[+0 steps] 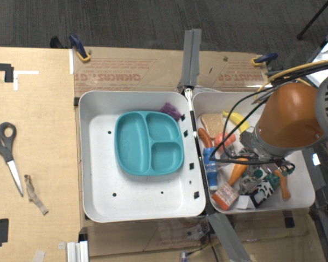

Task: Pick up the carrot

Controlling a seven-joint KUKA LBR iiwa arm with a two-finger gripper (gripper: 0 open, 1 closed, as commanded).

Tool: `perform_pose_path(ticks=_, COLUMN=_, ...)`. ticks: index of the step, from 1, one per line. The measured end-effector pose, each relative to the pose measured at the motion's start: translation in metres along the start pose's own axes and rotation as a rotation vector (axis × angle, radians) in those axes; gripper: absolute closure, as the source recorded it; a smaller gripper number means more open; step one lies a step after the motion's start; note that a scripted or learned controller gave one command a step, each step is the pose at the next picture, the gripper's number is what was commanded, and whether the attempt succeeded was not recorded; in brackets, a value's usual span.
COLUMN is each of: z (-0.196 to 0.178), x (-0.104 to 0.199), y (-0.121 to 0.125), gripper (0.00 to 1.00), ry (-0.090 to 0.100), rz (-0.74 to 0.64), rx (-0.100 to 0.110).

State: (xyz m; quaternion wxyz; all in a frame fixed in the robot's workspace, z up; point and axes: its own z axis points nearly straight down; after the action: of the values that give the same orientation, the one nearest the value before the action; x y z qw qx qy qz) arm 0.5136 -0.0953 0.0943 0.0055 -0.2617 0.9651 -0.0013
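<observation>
Orange band (290, 116) of the arm, with the grey wrist beneath it, rides highest, over the right bin (303, 201) at the right of the frame. It hides most of what hangs under it. The tool (259, 180) seems to be the dark cluster just below the wrist, low among the clutter. Whether it is spread, pressed together or pinching anything, I cannot tell.

Just to the left of that cluster lies a short orange piece that I take to be the carrot (236, 172). It sits in the middle of the right bin, close beside the tool and possibly touching it. Its long axis slants from upper right to lower left. As I judge it, the coming move turns on a small shift toward the frame's left, with the grip set across that slant. A second orange stick (285, 185) to the tool's right could be mistaken for it.

Farther left, the left bin (98, 201) holds a teal divided plate (150, 143). Scissors (8, 152) lie on the desk (33, 113) at the far left.
</observation>
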Motion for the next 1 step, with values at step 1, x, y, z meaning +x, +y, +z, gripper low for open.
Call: perform_pose_path(ticks=1, z=0.0015, x=-0.047, y=-0.0501, gripper=0.0, ry=0.003, rz=-0.189, rx=-0.004)
